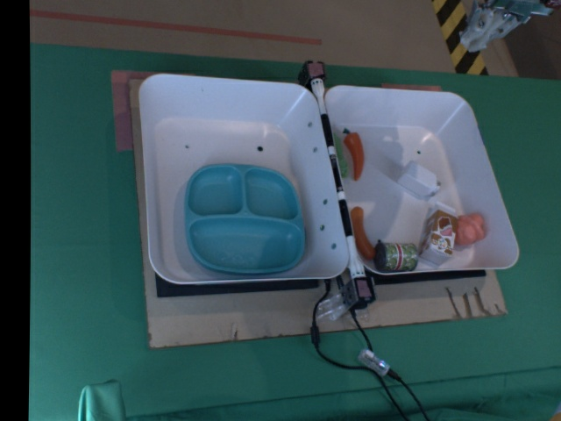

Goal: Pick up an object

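Note:
The right bin (473,139) holds several small objects. An orange carrot with a green top (353,154) lies near the divider, and a white block (419,180) sits mid-bin. Along the front edge are an orange sausage-like piece (359,232), a dark can on its side (396,255), a small printed carton (440,235) and a pink-orange toy (472,227). My gripper (485,26) hangs at the top right of the camera view, beyond the bench's far edge and well clear of both bins. Nothing is visibly held in it.
The left bin (175,112) holds a teal divided plate (245,219). A black-and-white bar (333,174) runs between the bins. Cables (351,345) trail over the cardboard and green cloth at the front. Yellow-black hazard tape (451,11) marks the floor behind.

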`<state>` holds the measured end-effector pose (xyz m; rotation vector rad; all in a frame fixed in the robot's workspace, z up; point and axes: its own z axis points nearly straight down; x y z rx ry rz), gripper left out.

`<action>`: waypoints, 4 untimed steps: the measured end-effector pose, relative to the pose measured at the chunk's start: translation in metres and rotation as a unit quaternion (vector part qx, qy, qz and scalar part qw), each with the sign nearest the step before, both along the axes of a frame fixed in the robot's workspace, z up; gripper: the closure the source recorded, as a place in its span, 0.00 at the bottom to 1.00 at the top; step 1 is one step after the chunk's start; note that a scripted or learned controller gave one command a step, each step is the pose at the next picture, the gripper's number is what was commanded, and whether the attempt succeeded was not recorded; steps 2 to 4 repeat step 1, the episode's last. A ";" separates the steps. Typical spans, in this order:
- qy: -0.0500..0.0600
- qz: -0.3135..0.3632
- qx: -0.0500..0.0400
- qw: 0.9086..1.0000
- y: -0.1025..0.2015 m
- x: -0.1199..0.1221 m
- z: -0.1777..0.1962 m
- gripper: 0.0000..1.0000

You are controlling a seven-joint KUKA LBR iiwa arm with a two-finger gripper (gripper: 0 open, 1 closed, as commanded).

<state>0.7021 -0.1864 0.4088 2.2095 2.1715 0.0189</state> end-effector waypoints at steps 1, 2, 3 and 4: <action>0.000 0.000 0.000 1.000 0.000 0.000 0.000 0.00; 0.000 0.000 0.000 1.000 0.000 0.000 0.000 0.00; 0.000 0.000 0.000 1.000 0.000 0.000 0.000 0.00; 0.000 0.000 0.000 1.000 0.000 0.000 0.000 0.00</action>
